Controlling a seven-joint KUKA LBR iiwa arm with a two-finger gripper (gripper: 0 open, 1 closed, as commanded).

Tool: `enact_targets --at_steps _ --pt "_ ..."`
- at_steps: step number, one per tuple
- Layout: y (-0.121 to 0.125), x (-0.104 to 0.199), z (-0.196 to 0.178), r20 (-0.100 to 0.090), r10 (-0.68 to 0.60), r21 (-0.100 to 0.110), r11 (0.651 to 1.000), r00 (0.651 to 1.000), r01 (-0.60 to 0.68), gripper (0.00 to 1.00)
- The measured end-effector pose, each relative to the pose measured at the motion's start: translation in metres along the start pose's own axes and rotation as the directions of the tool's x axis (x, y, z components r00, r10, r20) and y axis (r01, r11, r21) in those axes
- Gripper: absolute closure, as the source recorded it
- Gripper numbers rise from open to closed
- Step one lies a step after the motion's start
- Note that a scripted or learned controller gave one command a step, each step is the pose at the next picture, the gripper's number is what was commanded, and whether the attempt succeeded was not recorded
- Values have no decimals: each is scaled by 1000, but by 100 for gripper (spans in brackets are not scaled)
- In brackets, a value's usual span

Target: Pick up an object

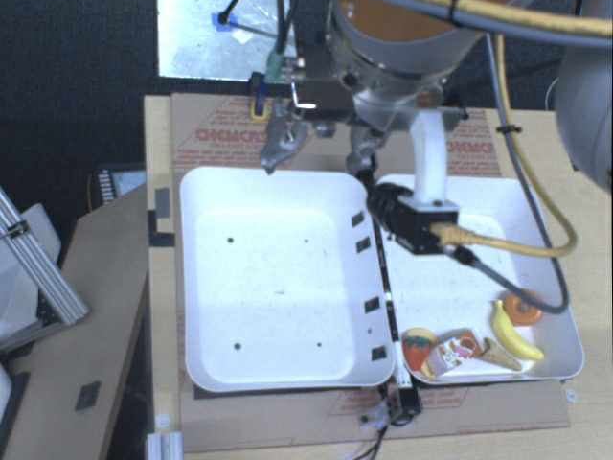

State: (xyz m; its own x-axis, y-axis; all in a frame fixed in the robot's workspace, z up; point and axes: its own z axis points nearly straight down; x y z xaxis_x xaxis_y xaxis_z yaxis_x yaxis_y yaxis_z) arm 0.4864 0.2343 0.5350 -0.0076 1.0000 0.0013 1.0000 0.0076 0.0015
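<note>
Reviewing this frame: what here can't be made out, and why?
- Right bin: the middle of its floor is hidden behind the arm's black unit and yellow cable.
- Toys beside the banana: too small and blurred to name.
- Gripper: blurred against the cardboard, so its grip state is unclear.

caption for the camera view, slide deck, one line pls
End effector open above the bins' far edge; banana and other toys lie in the right bin.
</note>
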Motion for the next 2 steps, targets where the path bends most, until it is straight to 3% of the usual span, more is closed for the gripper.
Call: enact_targets --at_steps 2 --pt "0 0 12 1 1 0 1000 1000 -1 0"
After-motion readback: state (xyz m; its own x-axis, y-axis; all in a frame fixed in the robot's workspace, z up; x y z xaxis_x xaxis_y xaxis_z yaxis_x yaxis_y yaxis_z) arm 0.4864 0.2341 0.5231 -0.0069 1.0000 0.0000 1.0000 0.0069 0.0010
